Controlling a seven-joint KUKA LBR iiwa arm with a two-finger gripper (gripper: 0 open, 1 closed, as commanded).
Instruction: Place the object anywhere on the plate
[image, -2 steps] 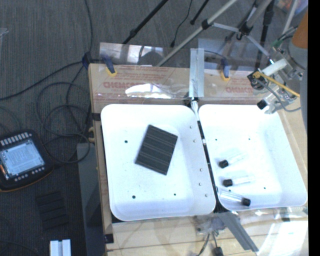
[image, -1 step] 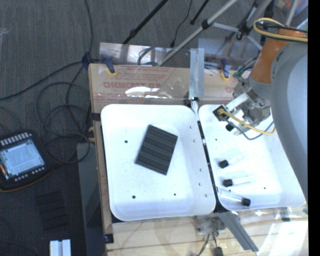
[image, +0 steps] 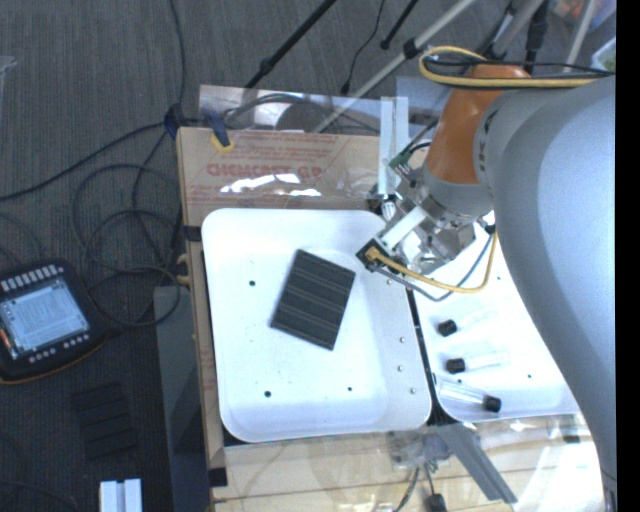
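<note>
Camera view looks down on my two white bins. The left bin (image: 230, 400) holds the dark ribbed plate (image: 313, 298), a flat charcoal rectangle with fine parallel grooves running along its length. It lies turned a little off the bin's edges, in the upper middle of the bin floor, apart from every wall. The things I could move lie in the right bin (image: 540, 400): three small clear tubes, each closed by a black cap. The upper tube (image: 447, 327) lies near the bin's left wall, its cap toward the seam and its see-through body pointing right. The middle tube (image: 457, 366) lies just below it, set much the same way. The lower tube (image: 489, 404) rests close to the near wall with its cap at the right end. Their bodies are so pale against the white floor that I read them mostly by their caps. All three are well apart from the plate, across the walls between the bins. The claw (image: 425, 248) hangs over the far end of the seam between the two bins, under the grey arm (image: 560, 200) with its orange band (image: 462, 140). I cannot tell whether the claw is wide or narrow. A cardboard sheet (image: 280, 170) lies on the surface beyond the bins, and a teach pendant (image: 40, 320) sits on the floor at left.
</note>
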